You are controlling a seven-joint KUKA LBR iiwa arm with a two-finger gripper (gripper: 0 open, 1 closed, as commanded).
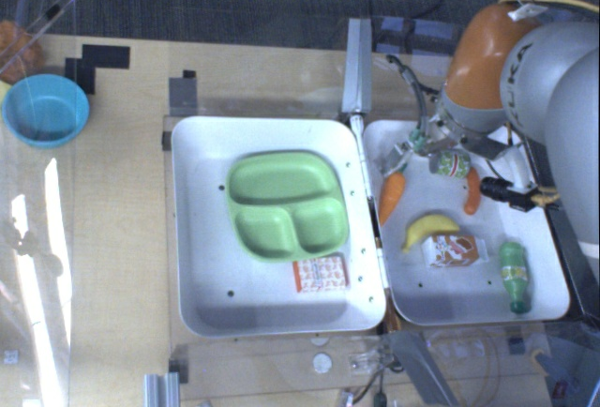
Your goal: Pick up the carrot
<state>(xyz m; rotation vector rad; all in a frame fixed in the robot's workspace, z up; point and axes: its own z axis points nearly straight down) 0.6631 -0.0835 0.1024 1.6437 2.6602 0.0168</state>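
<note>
Nearest the camera, below-left of the pincer (419, 144): red-white carton (321, 274) flat in the left bin (202, 302), touching the green divided tray (286, 203), which sits w/ compartments up. Blue bowl (46, 109) far left on the bench. Carrot (391, 195) lies in the right bin (469, 307) just below-left of the pincer, tilted, near the bin's left wall, not gripped. Banana (430, 229) and a snack packet (453, 250) below it; green bottle (513, 276) below-right; a red item (472, 193) to the right. Arm (525, 67) comes in from upper right, bent down, orange band above wrist. Can't tell how far the pincer is open, or whether it holds anything.
</note>
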